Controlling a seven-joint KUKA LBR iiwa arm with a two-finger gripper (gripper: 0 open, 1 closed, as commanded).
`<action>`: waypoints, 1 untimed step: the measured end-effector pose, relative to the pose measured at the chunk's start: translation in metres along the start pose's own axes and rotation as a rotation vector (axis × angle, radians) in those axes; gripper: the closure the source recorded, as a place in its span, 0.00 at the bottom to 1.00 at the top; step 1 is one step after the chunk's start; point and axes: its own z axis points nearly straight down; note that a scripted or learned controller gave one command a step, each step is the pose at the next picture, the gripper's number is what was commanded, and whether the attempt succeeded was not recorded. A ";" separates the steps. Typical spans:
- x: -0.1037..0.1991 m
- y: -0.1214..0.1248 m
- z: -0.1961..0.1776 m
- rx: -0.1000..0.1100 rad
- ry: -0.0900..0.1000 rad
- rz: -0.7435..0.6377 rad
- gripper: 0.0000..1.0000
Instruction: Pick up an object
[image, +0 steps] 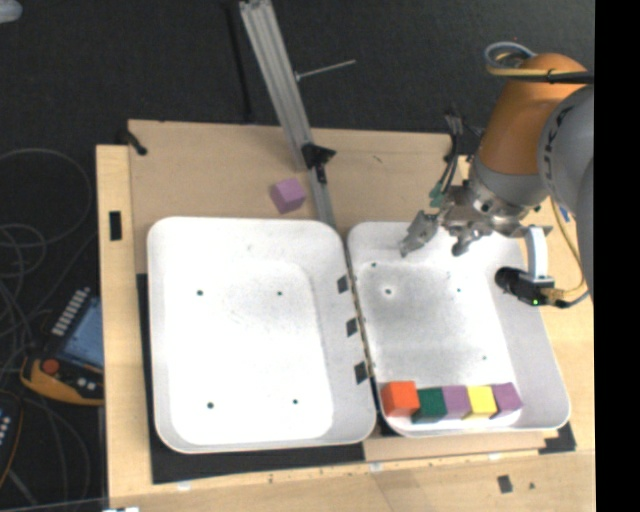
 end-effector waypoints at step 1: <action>-0.014 -0.084 -0.053 -0.003 0.001 0.006 0.00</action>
